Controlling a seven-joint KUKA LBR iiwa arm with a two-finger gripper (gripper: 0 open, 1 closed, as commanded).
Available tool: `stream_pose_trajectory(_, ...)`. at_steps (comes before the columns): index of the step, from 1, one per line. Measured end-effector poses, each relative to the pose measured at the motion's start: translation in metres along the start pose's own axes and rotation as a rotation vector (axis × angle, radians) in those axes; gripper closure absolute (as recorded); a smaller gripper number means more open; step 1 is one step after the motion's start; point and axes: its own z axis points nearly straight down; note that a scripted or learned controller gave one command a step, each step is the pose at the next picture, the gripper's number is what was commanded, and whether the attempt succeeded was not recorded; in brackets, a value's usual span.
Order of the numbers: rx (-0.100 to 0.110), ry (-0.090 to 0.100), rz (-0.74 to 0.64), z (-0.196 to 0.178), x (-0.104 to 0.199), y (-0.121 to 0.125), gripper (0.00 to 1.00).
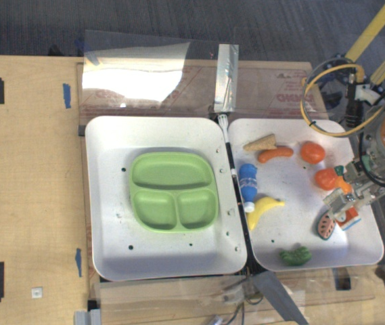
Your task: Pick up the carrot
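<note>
hand (344, 198) hangs low at the right bin's (368, 252) right side, its grip too cluttered to tell. carrot (275, 154) lies well apart, near the back.

Carrot (328, 178): small orange toy piece w/ a bit of green at its right end, lying flat in the right bin (293, 235), toward the bin's right side. Sits just below-right of a rounder orange-red item, apart from it. Its right end is right up against the gripper hardware; can't tell if touching. Not lifted.
</note>
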Motion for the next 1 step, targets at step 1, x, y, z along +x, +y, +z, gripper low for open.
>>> stream_pose_trajectory(1, -0.004, 0.002, 0.061, 0.0204, -0.016, -0.0194, 1.0)
